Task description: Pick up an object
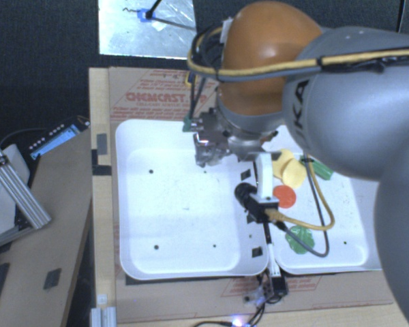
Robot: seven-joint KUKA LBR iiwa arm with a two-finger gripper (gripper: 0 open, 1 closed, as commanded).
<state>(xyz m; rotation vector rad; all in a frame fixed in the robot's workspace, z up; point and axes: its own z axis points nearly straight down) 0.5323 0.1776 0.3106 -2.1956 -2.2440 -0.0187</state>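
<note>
- White bins: two, the left bin (pixel 170 251) and the right bin (pixel 341 254).
- Yellow objects (pixel 290 169): one.
- Red-orange round objects (pixel 285 196): one.
- Green objects: two, one (pixel 300 238) near the front, one (pixel 322 171) partly hidden beneath the arm.

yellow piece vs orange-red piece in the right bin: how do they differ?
Colour: the yellow piece is pale yellow, the orange-red piece is a saturated orange-red. Shape: the yellow piece looks longer and irregular, the orange-red piece is small and roundish. Place: the yellow piece lies farther up the right bin, the orange-red piece just below it. Both sit close to the divider between the bins.
</note>
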